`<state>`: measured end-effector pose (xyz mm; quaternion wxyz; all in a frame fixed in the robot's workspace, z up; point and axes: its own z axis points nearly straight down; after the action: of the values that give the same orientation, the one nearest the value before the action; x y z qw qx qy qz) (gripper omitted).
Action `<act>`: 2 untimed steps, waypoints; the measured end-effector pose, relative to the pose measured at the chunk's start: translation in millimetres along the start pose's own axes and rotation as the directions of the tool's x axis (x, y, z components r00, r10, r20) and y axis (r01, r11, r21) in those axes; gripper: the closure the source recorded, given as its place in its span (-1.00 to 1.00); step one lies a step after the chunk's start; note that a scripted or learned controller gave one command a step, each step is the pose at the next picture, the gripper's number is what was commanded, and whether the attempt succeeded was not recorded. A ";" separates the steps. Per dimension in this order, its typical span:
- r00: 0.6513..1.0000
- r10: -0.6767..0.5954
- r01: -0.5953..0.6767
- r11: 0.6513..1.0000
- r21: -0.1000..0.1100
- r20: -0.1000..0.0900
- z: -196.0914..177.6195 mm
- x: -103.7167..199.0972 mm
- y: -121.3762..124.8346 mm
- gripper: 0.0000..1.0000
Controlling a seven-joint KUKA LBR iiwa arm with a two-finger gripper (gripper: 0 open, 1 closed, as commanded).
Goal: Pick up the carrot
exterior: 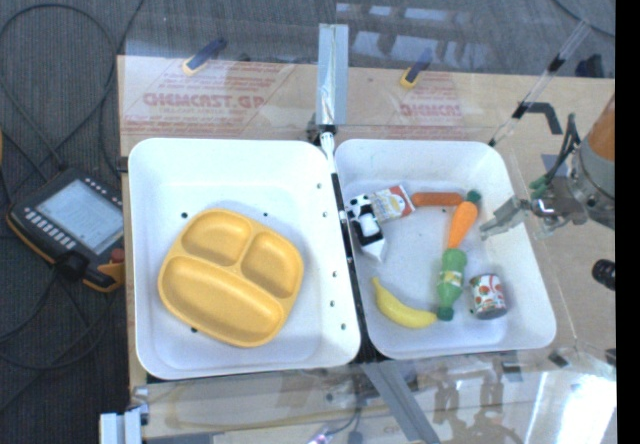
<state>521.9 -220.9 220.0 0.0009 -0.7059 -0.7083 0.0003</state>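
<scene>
Dark grey carpet with loose cables surrounds a bench (300,97) covered in brown sheeting printed with faint reddish lettering that appears to read "CHEMCAST GP", once on the left and again, partly legible, on the right. Two shallow white bins sit side by side on it.

Inside the right bin (520,327), the carrot (462,221) lies toward the upper right: a short orange body tapering downward, with a small green top pointing up toward the far rim. It lies tilted, its green end close to the tip of a second orange, sausage-like piece (437,199) that lies nearly level just to its left. Directly below the carrot's narrow end stands a green bottle (450,282) with a pale label whose writing is too small to read. Right of the bottle lies a small can (487,296) with a red and white label, also unreadable. A yellow banana (403,308) curves along the bin floor to the lower left, and a small carton (380,210) in red, white and black lies by the bin's left wall.

The gripper (500,220) hangs just right of the carrot over the bin's right side, apart from it; whether its fingers are apart or together cannot be told.

The left bin (150,172) holds a yellow divided tray (231,276). A handheld control pendant (68,224) lies on the carpet at left.
</scene>
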 end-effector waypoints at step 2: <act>0.998 0.055 -0.055 0.998 -0.008 0.009 130.2 22.8 74.0 -1.00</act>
<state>595.6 -197.8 89.7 -0.0053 -0.7252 -0.6885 0.0008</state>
